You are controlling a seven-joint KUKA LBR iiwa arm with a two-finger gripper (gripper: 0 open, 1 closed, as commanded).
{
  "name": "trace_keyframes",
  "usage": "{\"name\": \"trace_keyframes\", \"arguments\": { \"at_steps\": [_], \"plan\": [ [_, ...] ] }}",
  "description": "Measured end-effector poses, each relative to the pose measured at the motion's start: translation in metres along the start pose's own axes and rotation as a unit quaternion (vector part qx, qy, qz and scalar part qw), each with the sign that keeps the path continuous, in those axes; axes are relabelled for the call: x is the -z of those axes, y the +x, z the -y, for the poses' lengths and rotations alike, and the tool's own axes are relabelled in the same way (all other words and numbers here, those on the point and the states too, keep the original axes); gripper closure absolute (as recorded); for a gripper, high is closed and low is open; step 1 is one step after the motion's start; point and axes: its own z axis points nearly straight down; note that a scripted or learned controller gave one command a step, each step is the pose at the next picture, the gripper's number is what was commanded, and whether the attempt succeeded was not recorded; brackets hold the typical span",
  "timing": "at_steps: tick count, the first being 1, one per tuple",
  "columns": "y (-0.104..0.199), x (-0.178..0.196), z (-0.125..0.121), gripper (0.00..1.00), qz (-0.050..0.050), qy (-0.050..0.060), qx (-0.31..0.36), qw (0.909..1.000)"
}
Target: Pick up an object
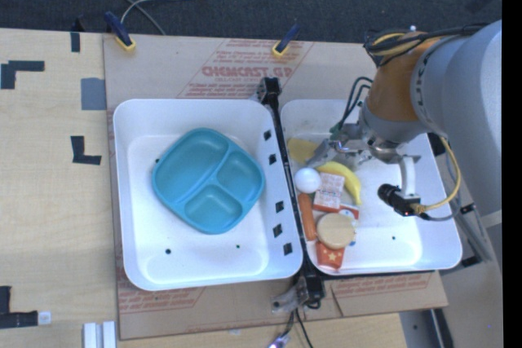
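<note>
Bins sit side by side on a cardboard sheet (245,65), meeting at a black clipped seam down the middle. The left bin (134,175) holds a blue divided plate (209,179), which lies tilted near the centre with open white floor on every side, most of it along the near edge and the left wall. The right bin (424,244) is crowded only on its left side: a banana (346,178), a white ball (307,179), a small red and white packet (329,193), a round tan disc (335,230) on an orange carton (329,257), and a thin orange stick (307,216) lying just beside the seam. These things touch or overlap one another in a tight cluster against the dividing wall. A pale yellow piece (300,148) lies just behind the ball. The right half of that bin's floor is bare white, apart from a black fitting and yellow cable (408,201) hanging off the arm.

The arm (457,94) reaches in from the right, its orange band (393,90) above the wrist, bent down over the far part of the right bin. The gripper (351,149) points toward the seam, just above the banana's upper end. Whether it is spread or closed cannot be told, and nothing is visibly held in it.
</note>
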Motion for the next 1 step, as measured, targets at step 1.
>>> {"name": "trace_keyframes", "arguments": {
  "at_steps": [1],
  "plan": [
    [-0.0004,0.0104,-0.001,1.0,0.001,-0.002,0.0,1.0]
  ]
}}
